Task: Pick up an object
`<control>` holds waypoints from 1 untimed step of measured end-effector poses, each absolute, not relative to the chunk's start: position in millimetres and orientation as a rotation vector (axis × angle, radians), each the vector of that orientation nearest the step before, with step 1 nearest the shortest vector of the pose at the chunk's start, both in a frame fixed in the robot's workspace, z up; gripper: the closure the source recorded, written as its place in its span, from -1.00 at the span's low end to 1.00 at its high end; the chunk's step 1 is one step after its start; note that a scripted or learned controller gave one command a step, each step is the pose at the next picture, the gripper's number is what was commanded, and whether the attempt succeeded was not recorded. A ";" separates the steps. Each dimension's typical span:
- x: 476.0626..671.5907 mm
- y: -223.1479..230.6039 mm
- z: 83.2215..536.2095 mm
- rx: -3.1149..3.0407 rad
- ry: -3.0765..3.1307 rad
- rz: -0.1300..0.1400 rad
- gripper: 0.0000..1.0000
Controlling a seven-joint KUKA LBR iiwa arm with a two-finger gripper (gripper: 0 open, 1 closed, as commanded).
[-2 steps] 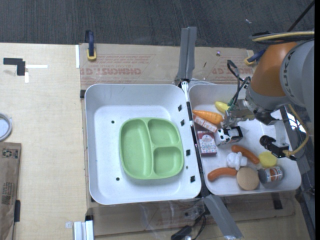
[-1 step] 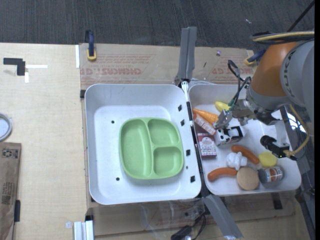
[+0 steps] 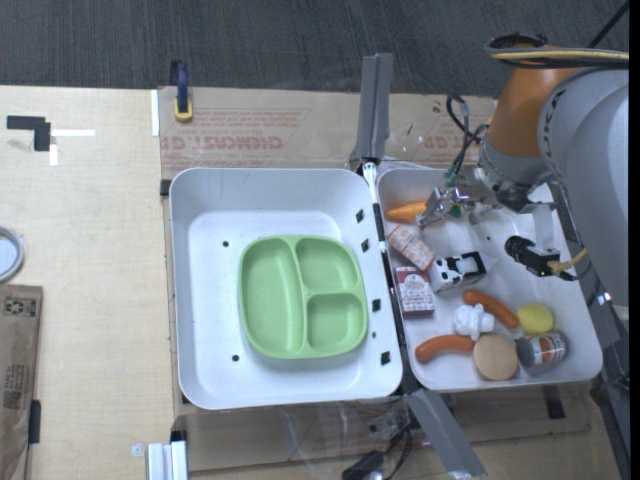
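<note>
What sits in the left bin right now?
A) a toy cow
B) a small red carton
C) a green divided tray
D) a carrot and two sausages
C: the green divided tray lies alone on the floor of the left bin, while the carrot, sausages, red carton and toy cow all lie in the right bin.

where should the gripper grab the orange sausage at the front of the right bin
Grip the orange sausage across its narrow middle, coming straight down from above. It lies flat and slightly curved, long axis roughly left-right, so the fingers should close front-to-back. The round bun sits close by its right end, so stay toward the middle or left.
</note>
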State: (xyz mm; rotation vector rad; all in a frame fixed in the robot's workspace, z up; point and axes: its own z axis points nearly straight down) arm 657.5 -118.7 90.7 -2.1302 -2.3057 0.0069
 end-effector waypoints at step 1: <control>588.8 -104.9 91.7 -2.141 -2.298 0.002 -1.00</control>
